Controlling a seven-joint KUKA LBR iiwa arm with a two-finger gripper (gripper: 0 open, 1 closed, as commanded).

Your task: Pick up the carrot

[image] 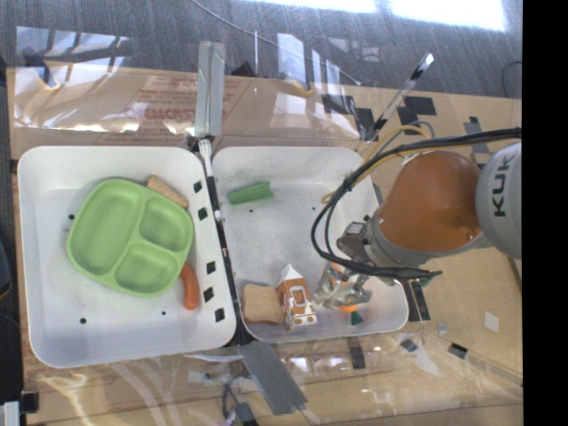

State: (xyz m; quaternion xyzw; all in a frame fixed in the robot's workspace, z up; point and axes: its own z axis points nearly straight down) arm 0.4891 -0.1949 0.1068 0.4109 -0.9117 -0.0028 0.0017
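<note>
With the gripper (pixel 341 289) hung low over the small orange carrot (pixel 355 306) in the right bin's (pixel 275 238) near corner, open or clenched can't really be told, so the squeeze should be centred on the carrot before anything gets lifted.

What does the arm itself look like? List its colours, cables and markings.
The arm is grey with a broad, rounded orange band above the wrist. Black letters, part of the KUKA name, run along the grey shell. Black cables loop around the orange section. The gripper below is bare metal.
</note>
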